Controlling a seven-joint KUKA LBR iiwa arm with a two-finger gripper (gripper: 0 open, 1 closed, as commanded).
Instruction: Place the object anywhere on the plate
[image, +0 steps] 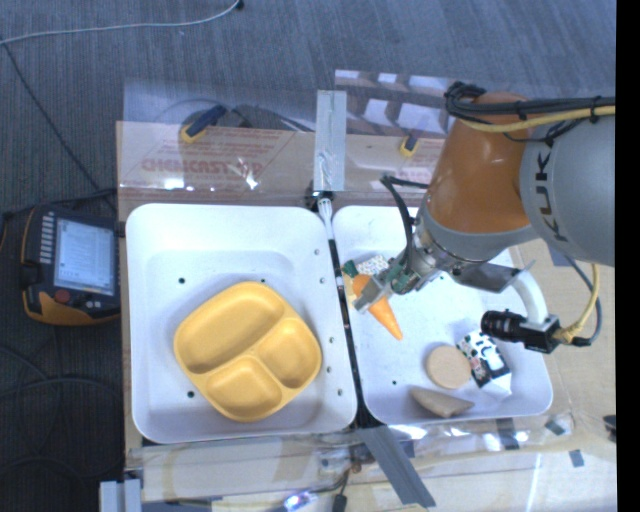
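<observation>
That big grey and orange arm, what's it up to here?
The arm's gripper is down in the right bin, right at an orange carrot-shaped toy near the divider. Whether it actually grips the toy is hard to tell. The yellow divided plate waits in the left bin with nothing on it. Some tan pieces lie in the right bin.

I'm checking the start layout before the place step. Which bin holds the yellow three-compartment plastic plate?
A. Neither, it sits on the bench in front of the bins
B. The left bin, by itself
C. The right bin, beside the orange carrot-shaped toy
B: the yellow three-compartment plastic plate lies in the left white bin, while the orange carrot-shaped toy lies across the divider in the right white bin.
</observation>
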